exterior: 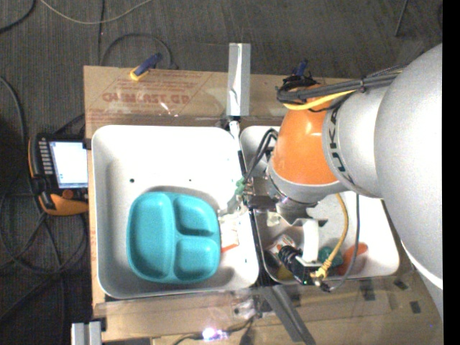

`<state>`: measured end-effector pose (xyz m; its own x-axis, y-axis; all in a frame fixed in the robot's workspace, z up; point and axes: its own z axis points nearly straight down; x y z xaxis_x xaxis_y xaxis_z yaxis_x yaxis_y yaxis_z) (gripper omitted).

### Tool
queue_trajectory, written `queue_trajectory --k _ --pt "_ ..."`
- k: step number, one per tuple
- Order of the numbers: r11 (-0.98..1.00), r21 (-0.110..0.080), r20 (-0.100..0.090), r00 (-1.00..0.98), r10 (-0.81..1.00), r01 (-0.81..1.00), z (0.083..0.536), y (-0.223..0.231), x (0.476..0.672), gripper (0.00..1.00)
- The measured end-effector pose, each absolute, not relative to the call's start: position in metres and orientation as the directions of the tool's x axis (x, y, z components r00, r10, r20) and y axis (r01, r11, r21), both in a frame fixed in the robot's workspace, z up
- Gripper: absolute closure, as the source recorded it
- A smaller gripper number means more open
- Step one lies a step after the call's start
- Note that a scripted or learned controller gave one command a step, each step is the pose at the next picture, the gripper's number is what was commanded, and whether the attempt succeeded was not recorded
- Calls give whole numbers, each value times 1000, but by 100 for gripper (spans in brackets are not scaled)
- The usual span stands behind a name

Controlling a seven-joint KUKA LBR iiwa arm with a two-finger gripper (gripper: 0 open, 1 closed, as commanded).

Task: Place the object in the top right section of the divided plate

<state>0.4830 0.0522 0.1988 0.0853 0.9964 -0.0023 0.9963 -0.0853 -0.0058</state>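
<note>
A teal divided plate (172, 237) with three sections lies in the left white bin (115, 149), toward its front. My gripper (241, 201) hangs over the wall between the two bins, just right of the plate's upper right corner, with the orange-banded wrist (305, 153) above it. The wrist and cables hide the tip. A small orange piece (228, 247) and a pale whitish thing (231, 226) lie in the left bin against the plate's right rim, below the gripper. I cannot see any object held.
The right white bin (384, 257) holds a green item (332, 253) and an orange item (357, 249), partly behind the arm's yellow cable. A handheld pendant (61, 165) sits left of the bench. A metal post (238, 77) stands behind the bins.
</note>
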Motion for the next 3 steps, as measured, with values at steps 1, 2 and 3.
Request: queue_trajectory --k 1,2,3 --pt "-83 -11 -4 83 997 996 206 53 483 100" --pt "-465 5 4 465 885 885 122 114 486 100" --pt "-454 9 24 453 891 891 126 125 489 0"
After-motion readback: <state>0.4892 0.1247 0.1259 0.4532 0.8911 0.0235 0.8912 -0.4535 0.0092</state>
